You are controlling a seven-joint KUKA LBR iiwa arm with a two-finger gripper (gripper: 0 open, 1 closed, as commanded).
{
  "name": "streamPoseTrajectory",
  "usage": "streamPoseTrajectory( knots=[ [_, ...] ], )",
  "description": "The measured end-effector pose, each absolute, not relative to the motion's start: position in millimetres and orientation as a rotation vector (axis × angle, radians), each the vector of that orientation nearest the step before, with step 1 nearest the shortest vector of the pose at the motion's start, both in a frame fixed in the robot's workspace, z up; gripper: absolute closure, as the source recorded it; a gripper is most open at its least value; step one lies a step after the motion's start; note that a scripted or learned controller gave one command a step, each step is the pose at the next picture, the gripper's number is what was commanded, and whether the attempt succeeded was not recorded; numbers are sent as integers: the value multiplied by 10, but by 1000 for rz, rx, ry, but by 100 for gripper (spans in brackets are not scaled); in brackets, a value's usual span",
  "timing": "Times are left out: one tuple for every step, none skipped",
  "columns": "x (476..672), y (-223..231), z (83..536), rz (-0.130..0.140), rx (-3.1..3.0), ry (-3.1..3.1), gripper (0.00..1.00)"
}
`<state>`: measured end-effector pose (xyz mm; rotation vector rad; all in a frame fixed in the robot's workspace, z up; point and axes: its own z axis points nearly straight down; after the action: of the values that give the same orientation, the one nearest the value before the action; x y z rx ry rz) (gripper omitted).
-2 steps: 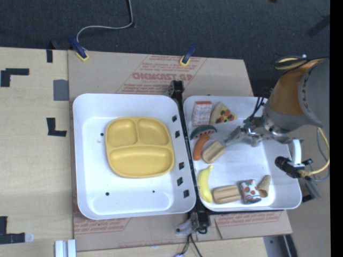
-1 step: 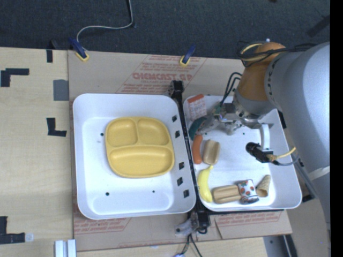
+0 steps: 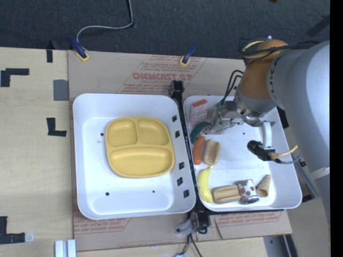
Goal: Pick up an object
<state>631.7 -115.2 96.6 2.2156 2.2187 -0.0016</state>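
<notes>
Claw [image 3: 218, 123], grip state unclear, hangs over smooth white bin [image 3: 284, 191] near glossy banana [image 3: 204, 182].

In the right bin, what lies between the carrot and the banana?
In the camera view, the carrot and the banana have bare white bin floor between them; the bread piece sits beside the carrot, not between.

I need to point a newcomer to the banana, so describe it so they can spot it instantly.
Start at the right bin, the one that holds the small toys, and go to its near left corner, beside the divider between the bins. The banana lies there, just below the orange carrot and left of the tan bread roll. It is the only curved, bright yellow piece in that bin.
</notes>
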Motion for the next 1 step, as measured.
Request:
streamPoseTrajectory(
  knots=[
    [6317,-1153,966,-2,2215,2219,0]
  ],
)
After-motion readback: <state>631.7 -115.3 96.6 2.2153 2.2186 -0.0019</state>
